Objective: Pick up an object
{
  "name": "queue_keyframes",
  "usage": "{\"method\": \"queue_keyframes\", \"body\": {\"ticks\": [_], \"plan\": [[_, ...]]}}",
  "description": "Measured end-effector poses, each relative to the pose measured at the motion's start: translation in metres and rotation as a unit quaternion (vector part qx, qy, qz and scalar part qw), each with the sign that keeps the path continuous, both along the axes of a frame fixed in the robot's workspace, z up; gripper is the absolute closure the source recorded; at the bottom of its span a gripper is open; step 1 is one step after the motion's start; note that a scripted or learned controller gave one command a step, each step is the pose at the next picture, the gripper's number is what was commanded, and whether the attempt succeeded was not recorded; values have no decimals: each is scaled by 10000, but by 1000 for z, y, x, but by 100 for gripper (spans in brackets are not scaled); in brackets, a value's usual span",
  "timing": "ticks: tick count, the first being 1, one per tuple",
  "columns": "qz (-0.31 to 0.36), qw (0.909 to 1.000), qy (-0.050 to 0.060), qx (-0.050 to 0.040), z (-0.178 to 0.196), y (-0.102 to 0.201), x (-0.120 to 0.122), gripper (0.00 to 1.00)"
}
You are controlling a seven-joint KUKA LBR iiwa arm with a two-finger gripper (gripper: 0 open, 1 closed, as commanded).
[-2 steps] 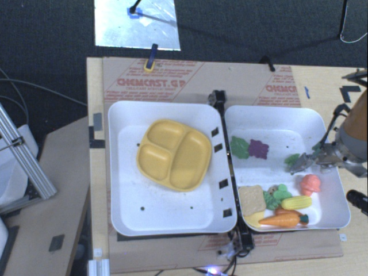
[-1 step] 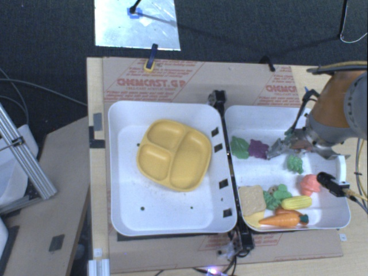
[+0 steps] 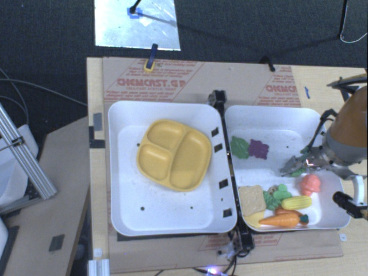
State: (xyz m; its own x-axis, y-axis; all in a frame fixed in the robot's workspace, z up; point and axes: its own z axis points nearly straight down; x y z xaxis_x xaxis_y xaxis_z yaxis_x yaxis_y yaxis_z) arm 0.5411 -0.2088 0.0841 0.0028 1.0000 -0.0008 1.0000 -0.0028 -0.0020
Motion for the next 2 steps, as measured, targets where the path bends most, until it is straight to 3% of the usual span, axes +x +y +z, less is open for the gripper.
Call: {"method": "queue_keyframes", "body": {"ticks": [1,2], "plan": [[24,10000,-31,-1,12,2,4,100],[19,10000,6,19,25,47,-57,100]]}}
